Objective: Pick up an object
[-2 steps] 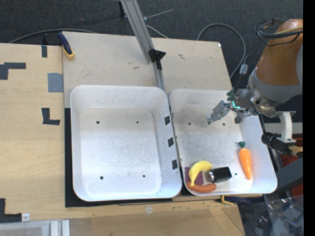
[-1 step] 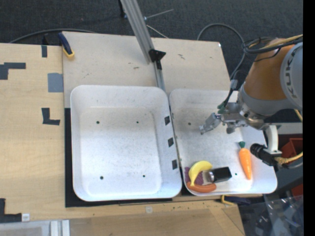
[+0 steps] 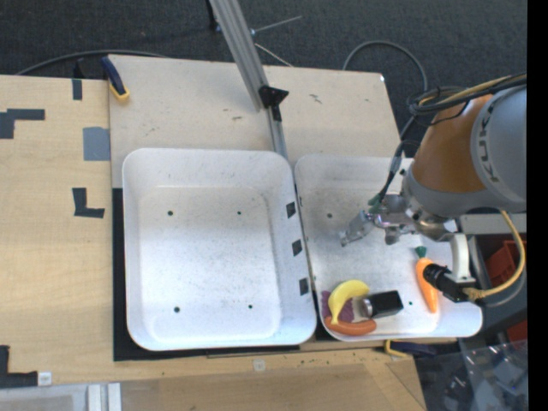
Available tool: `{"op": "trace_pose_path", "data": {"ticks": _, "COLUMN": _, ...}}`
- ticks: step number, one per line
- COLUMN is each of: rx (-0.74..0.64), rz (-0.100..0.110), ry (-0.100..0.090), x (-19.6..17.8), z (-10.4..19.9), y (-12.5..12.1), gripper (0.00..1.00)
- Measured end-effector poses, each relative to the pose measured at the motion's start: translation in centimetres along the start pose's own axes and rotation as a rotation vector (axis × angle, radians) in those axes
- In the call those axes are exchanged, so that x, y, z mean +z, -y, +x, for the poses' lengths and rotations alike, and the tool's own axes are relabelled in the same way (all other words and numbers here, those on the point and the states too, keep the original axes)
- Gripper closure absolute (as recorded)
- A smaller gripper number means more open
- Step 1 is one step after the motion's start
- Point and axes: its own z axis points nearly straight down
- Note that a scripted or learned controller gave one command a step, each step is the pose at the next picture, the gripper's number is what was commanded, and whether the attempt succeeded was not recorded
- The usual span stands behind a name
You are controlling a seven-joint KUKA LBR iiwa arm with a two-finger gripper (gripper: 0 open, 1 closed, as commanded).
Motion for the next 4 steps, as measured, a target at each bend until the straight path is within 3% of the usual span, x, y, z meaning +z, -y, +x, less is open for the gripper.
{"op": "trace_pose_path", "data": {"ticks": 1, "rx": 0.0, "rz": 0.0, "ry": 0.0, "x": 5.9, "z": -0.7, "y": -0.4, "gripper": 0.0}}
{"op": "trace_pose_path", "data": {"ticks": 2, "rx": -0.002, "rz": -0.004, "ry": 0.0, "x": 4.6, "z": -0.6, "y": -0.5, "gripper": 1.0}}
{"op": "trace_pose_path", "data": {"ticks": 4, "rx": -0.001, "rz": -0.01, "ry": 0.001, "x": -5.8, "z": -1.5, "y": -0.6, "gripper": 1.0}}
